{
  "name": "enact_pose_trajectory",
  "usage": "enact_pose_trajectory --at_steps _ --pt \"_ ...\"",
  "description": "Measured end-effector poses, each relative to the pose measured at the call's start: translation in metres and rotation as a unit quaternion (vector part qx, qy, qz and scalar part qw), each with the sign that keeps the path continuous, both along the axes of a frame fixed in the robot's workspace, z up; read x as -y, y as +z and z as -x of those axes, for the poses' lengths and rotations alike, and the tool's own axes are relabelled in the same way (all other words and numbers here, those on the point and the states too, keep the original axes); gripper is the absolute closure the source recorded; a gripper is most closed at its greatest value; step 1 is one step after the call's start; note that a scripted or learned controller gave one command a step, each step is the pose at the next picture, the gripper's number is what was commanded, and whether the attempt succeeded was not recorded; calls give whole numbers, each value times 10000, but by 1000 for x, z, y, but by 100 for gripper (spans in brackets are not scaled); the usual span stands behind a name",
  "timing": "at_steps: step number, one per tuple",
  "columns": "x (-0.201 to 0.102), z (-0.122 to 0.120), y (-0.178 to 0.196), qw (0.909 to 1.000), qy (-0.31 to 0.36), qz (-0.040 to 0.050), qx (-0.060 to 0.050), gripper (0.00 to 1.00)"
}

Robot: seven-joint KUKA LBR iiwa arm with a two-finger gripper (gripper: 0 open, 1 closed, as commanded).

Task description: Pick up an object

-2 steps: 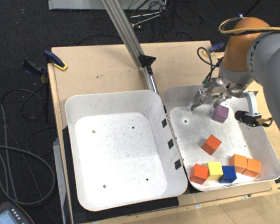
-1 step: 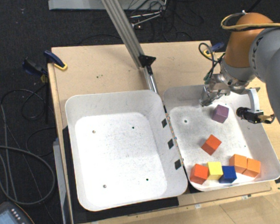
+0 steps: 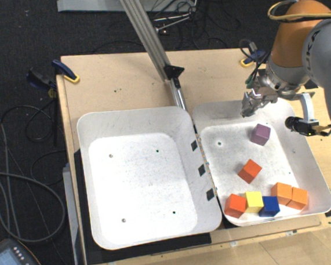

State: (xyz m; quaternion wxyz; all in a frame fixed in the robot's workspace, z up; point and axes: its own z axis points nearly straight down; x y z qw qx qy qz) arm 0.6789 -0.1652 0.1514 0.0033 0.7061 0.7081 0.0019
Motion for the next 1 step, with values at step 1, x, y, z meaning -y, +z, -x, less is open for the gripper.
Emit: enact_pose_trajectory --at_steps 1 --pt "-1 3 64 10000 0 4 11 100"
